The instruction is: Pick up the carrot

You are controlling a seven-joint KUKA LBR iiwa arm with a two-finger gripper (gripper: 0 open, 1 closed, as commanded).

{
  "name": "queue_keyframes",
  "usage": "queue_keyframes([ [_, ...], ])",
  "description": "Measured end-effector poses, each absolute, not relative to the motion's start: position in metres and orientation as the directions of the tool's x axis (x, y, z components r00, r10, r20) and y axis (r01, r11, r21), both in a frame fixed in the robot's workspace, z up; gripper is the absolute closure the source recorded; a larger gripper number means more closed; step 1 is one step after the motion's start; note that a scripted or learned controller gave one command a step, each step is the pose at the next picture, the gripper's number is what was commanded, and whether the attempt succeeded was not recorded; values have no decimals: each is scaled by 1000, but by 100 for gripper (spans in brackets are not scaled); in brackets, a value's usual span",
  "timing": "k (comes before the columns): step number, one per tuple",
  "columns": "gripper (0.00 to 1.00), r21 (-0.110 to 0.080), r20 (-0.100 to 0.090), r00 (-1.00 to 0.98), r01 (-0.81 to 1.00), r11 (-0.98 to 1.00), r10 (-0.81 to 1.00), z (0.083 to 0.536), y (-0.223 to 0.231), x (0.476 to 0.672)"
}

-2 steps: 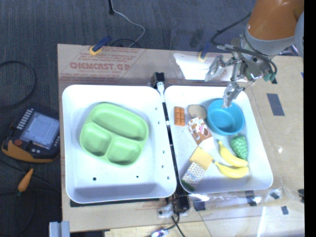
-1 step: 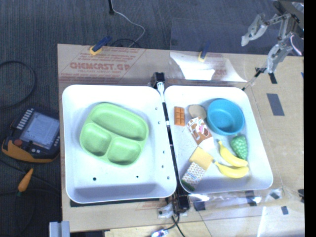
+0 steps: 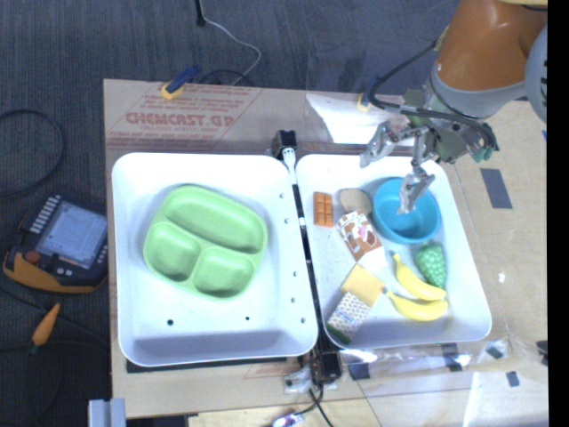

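The gripper hangs over the right bin, directly above the far rim of the blue bowl. Its opening cannot be determined from the camera view, and no object is visible in its grasp. The grey wrist and orange band of the arm rise behind the gripper toward the upper right corner of the view. The carrot, a short orange segmented piece, lies on the floor of the right bin, well to the view-left of the gripper and slightly nearer the camera, close to the wall that adjoins the left bin. It is apart from the gripper. Between the carrot and the gripper lies a rounded beige item, just beside the bowl. Nearer the camera than the gripper, and to its view-left, a small printed carton lies tilted, with a yellow wedge and a chequered box beyond it toward the near wall. Directly camera-side of the gripper, past the bowl, lie a banana and a green bumpy item. Far to the view-left of the gripper, the left bin holds a green divided tray. Both bins rest on the bench.
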State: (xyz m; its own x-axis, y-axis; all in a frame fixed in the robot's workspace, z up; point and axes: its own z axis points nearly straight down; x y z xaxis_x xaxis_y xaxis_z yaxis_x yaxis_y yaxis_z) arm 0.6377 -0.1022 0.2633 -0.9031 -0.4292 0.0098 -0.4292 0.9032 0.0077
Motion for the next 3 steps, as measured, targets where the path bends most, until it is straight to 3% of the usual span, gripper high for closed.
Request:
queue_keyframes([
  [1,0,10,9,-920,-393,920,-393,179,-13,547],
  [2,0,-1,0,-887,-462,887,-462,184,-26,492],
  [3,0,1,-4,-951,-308,951,-308,184,-15,557],
])
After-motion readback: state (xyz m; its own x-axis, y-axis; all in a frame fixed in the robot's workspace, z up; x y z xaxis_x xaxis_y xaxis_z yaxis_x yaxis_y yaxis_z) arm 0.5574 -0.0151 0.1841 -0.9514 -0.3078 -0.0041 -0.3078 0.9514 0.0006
